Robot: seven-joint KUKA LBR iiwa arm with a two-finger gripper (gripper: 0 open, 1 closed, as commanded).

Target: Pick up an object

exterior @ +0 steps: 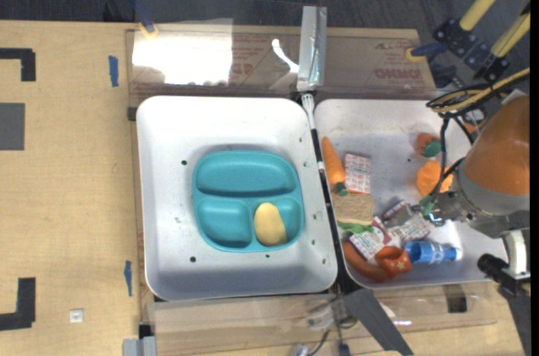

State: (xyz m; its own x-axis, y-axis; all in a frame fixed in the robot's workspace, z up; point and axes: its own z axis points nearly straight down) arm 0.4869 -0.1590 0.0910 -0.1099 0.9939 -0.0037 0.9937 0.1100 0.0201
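The right bin (379,123) holds a heap of small items: an orange carrot (333,164), a red-and-white packet (358,171), a tan slice (355,209), a red pepper-like piece (383,260), a blue-capped bottle (431,252), crumpled wrappers (402,221) and orange pieces (429,175) near the right wall. My gripper (431,211) reaches in from the right, low over the wrappers by the orange piece. The arm's orange band (504,156) hides much of it.
The left bin (168,135) holds a teal divided tray (244,178) with a yellow potato-like object (269,224) in its lower right compartment. A clear plastic panel (253,55) and a metal bracket (312,47) stand behind the bins. Cables (459,106) hang at the right.
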